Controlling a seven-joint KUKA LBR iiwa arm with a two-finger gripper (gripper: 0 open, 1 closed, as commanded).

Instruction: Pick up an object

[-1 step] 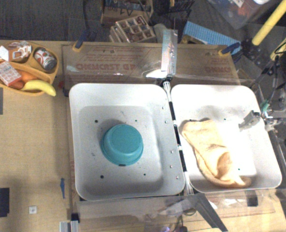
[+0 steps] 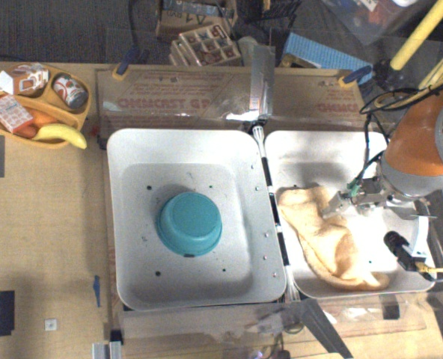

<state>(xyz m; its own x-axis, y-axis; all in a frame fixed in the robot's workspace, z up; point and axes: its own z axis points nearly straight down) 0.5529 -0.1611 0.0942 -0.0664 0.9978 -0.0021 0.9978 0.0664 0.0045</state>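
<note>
A crumpled tan cloth [image 2: 322,234] lies in the right bin [image 2: 311,152], spread from its left wall toward the front. My gripper [image 2: 340,203] hangs low over the cloth's upper right part, at or just above the fabric. The arm's orange band sits at the right edge above it. In the left bin [image 2: 132,163] a teal bowl [image 2: 190,224] rests upside down near the middle.
A yellow tray [image 2: 27,129] with toy food and a banana sits on the bench at the far left. Cardboard flaps stand behind both bins. Cables and a black connector hang by the arm over the right bin's right side.
</note>
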